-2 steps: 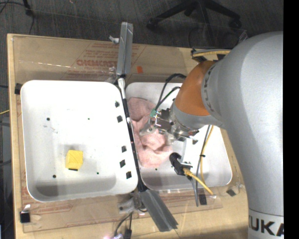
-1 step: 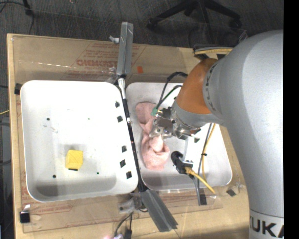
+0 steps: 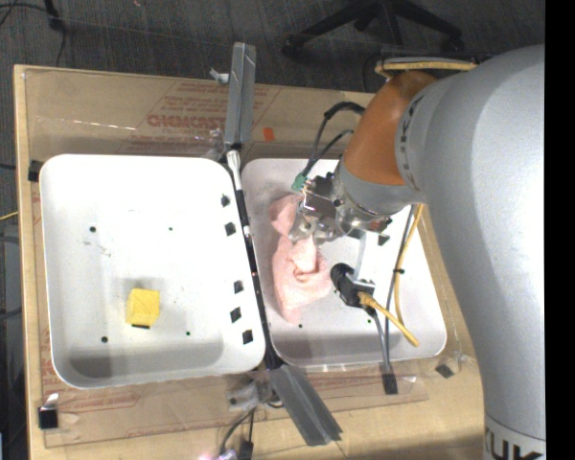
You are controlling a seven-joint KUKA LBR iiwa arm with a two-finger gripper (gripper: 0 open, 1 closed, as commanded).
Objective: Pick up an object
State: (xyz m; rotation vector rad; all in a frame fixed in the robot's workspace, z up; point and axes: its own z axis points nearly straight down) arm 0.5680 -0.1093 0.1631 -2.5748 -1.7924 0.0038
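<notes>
The pincer is reaching down into the right bin and pressing on the pink cloth, which is lying bunched directly beneath and around it; whether it is apart or together, I cannot tell. Far to its left, a yellow block is sitting in the left bin.

bins look like smooth white plastic, slightly glossy; pink thing is soft crumpled cloth, yellow block seems matt and spongy, bench is bare wood under clear film
</notes>
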